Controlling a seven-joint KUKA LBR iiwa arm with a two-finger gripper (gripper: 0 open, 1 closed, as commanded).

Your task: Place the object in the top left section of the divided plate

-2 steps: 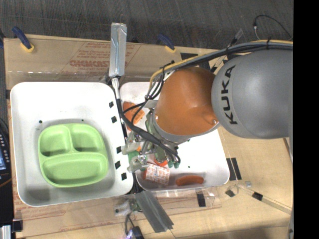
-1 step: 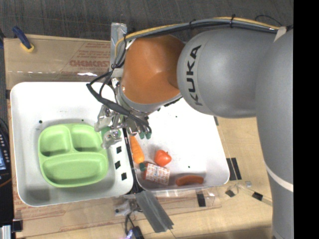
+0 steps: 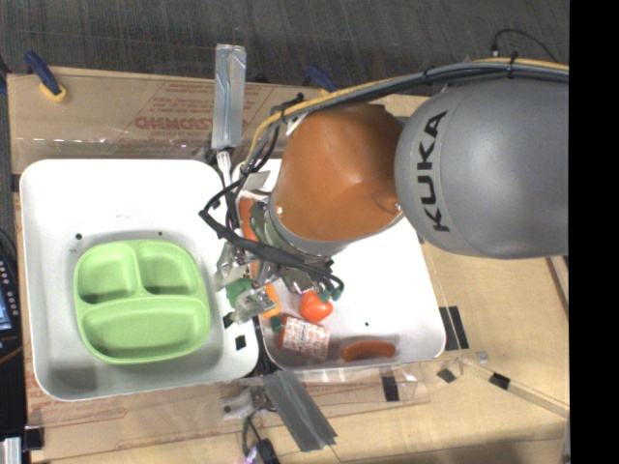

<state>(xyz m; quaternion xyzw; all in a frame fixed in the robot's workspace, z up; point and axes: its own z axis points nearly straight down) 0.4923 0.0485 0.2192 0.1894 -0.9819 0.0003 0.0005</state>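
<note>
Reaching in from the right, the arm (image 3: 416,182) hangs over the right bin (image 3: 426,307), its hand (image 3: 253,288) low near small objects (image 3: 314,305). The green divided plate (image 3: 143,298) sits in the left bin (image 3: 48,220).

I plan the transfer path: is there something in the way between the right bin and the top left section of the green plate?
Only the bin walls where the two bins meet. The green divided plate lies in the left bin with its top left section bare; the small items are in the right bin.
</note>
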